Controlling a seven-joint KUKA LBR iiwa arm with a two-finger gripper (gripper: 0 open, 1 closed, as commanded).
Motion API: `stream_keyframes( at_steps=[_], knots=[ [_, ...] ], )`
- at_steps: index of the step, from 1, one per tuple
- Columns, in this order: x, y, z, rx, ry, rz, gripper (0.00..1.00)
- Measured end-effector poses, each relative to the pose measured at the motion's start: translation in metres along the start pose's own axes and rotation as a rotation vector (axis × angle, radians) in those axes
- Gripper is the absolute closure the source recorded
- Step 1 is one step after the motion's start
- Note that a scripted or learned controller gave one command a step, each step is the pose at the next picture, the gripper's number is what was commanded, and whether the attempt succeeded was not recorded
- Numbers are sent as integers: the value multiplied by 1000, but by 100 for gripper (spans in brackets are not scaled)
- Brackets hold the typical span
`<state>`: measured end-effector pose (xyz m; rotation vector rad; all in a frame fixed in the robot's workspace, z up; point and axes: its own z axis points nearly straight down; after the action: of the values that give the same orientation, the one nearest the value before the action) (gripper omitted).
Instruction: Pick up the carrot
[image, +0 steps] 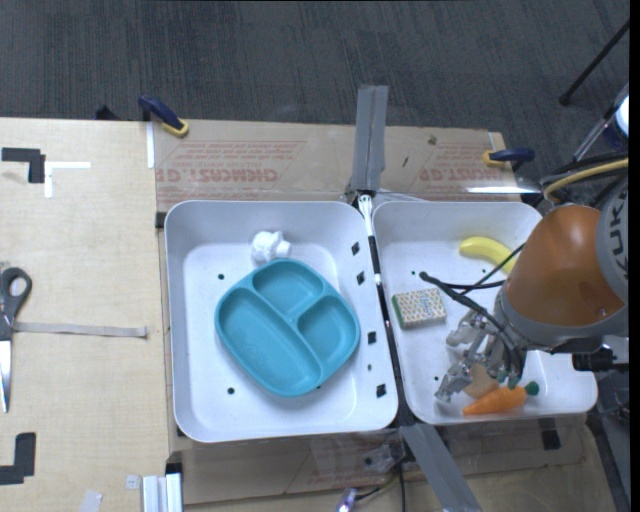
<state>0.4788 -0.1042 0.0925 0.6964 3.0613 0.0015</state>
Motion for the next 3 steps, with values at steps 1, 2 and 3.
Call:
stream_keyframes(
  at_steps=[1, 2, 3],
  knots=[
    [-2, 1, -10, -1, -4, -2, 100],
    [-8, -1, -150, 0, -4, -119, 100],
    [-8, -1, -150, 0, -4, -120, 0]
  ],
)
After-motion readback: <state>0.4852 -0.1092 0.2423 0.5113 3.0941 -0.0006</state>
